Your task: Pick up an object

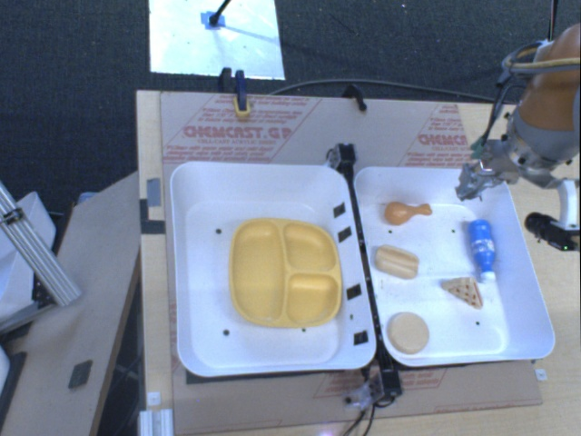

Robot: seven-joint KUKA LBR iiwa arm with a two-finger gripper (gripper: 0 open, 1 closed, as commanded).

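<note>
five small objects are seen in the right bin (536,330). nearest the gripper (474,183) lies a blue bottle (481,246) with a white cap, set lengthwise near the bin's right wall, just below and slightly right of the gripper's tip, and apart from it. further left, a tan drumstick-shaped piece (405,213) rests near the bin's upper left part, smooth and glossy. below it a pale, rounded bread roll (397,262) is found, and lower still a flat round beige disc (408,331). a triangular brown wedge (463,292), dotted like a pizza slice, lies between the disc and the bottle.

the gripper hangs over the bin's upper right corner, with nothing seen between its parts; whether it is open or closed cannot be told. above it the arm's orange band (550,98) is visible.

in the left bin (195,198) a yellow plastic tray (284,272) with three compartments is placed. both bins are shallow, white and smooth, joined by black clips (349,234). beneath them brown sheeting (272,121) is printed in red with "chemcast gp". beyond it a light square panel (215,24) lies on dark carpet.
</note>
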